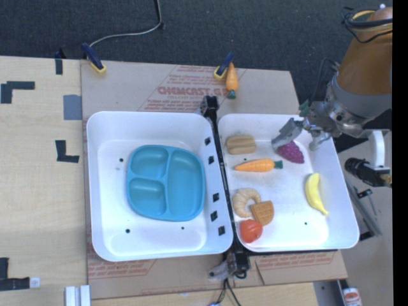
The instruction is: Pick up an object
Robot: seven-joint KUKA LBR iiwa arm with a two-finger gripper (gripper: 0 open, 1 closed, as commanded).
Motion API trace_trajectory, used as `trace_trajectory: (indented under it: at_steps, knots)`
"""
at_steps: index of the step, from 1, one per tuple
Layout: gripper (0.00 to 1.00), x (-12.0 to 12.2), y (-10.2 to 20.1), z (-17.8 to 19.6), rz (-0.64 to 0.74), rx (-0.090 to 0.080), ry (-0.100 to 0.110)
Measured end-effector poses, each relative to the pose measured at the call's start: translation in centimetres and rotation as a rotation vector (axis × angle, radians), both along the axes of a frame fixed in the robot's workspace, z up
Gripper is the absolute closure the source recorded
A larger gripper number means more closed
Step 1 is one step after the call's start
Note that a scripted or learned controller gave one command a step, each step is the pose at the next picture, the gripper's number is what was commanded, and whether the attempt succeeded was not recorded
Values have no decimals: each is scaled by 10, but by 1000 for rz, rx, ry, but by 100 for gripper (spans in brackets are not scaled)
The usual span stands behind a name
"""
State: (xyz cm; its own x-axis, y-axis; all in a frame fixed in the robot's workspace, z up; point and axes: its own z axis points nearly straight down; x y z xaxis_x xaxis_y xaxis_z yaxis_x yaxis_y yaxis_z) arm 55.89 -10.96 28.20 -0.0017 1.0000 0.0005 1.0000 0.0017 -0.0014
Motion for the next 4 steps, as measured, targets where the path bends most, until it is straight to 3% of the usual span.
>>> trace_trajectory:
  at_steps: [1,2,3,4]
  knots:
    - [0,-22,6,-119,-1,1,2]
    - [0,39,12,-196,0,-1,-6]
    - [0,75,5,-196,0,-1,-3]
    - [100,75,5,-187,0,-2,-2]
